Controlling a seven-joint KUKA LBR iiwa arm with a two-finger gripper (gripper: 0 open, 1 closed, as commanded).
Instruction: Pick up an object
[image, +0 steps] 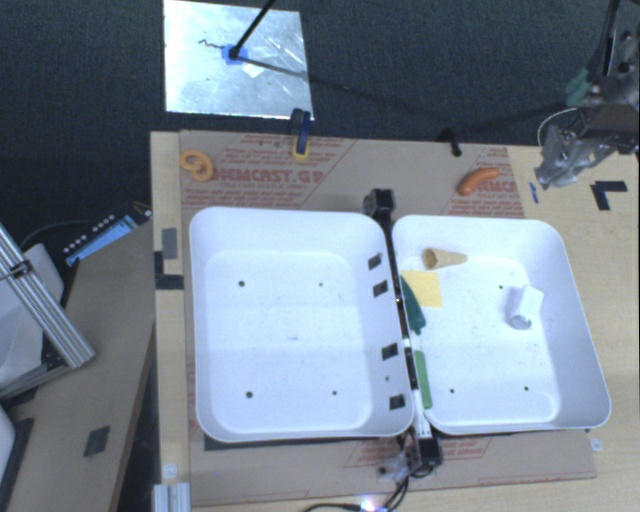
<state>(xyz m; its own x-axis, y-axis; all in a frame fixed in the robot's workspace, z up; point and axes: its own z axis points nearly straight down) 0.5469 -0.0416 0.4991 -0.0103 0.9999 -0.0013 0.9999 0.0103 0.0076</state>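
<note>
The wide brown cardboard-covered bench top (420, 165) is seen bearing two shallow white plastic bins side by side. The left bin (290, 320) is noted with only small dark holes in its floor. The right bin (495, 325) holds the objects. The grey arm's gripper (560, 165) is seen at the far right, above the bench beyond the right bin's far right corner, well apart from everything in the bin; whether its fingers are open or shut cannot be told from this view.

Within the right bin, a flat yellow square piece (424, 289) lies near the left wall, touched by a dark green elongated object (412, 305). A crumpled white object (520, 305) lies toward the right side. A small tan cone-shaped object (443, 259) rests near the far wall. A light green strip (422, 378) lies along the dividing edge.

Outside the bins, an orange sausage-shaped object (478, 181) and a tan ring (197, 164) are seen on the bench's far edge.
</note>
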